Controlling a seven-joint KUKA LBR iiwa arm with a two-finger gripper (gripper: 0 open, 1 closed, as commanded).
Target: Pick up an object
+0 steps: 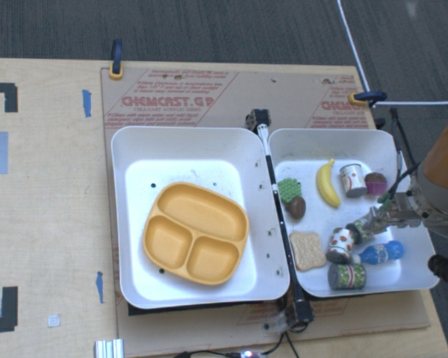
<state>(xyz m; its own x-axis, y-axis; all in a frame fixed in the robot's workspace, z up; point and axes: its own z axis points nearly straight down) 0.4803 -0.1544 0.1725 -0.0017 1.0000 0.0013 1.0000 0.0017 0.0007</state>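
The right bin (313, 146) holds several small items: a banana (327, 183), a white cup (352, 179), a purple piece (375, 183), a green piece (289, 190), a brown lump (296, 208), a slice of toast (308, 250), a red-and-white can (342, 241), a blue bottle (381, 253) and a green can (347, 276). My gripper (367, 225) reaches in from the right, low over the bin. It sits just right of the red-and-white can and above the blue bottle. Nothing visibly hangs from it.
The left bin (134, 155) contains a yellow divided plate (196, 233). A black divider (272, 192) runs between the bins. Cables and a thin white rod (351, 28) cross the upper right. Blue and yellow clamps (116, 58) hold the board at the back.
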